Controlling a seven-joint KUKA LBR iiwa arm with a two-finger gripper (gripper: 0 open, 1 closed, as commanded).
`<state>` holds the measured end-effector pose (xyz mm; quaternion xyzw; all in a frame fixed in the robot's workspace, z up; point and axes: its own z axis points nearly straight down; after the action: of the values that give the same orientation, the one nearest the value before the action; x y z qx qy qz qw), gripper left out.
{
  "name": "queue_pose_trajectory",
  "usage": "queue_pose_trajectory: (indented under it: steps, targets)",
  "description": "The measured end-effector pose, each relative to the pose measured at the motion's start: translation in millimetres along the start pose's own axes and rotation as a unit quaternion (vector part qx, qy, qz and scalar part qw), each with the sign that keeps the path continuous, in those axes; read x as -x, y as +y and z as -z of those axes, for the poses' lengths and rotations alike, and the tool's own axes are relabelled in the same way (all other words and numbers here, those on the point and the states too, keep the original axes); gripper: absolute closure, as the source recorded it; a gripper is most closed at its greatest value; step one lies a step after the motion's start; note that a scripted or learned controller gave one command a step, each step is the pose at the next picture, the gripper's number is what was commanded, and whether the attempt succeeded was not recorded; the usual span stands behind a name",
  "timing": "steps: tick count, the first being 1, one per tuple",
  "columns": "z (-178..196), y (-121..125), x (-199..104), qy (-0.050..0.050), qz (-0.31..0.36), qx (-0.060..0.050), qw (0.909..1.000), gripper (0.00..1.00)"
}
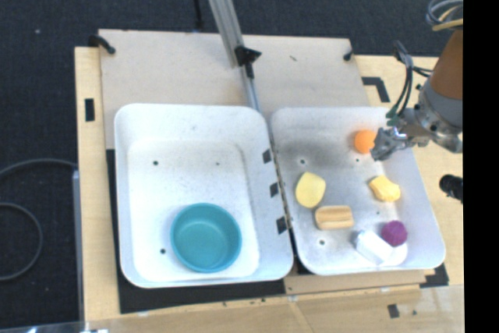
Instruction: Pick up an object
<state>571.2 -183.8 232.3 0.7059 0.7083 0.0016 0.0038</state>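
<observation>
Hovering just beside orange ball (pixel 363 140) in right bin (pixel 312 129); gripper (pixel 386 143) state cannot tell. Centre over ball before descending, clear of bin wall.

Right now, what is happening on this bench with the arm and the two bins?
The grey arm's gripper hangs low over the right white bin, beside a small orange ball. No object sits between its fingers. A yellow lump, tan block and purple ball lie nearby. The left white bin holds a blue bowl.
</observation>
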Motion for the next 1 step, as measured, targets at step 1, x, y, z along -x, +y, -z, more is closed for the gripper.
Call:
queue_pose_trajectory:
  steps: [1]
  targets:
    - [18.5, 1.0, 1.1, 0.001, 0.001, -0.002, 1.0000, 1.00]
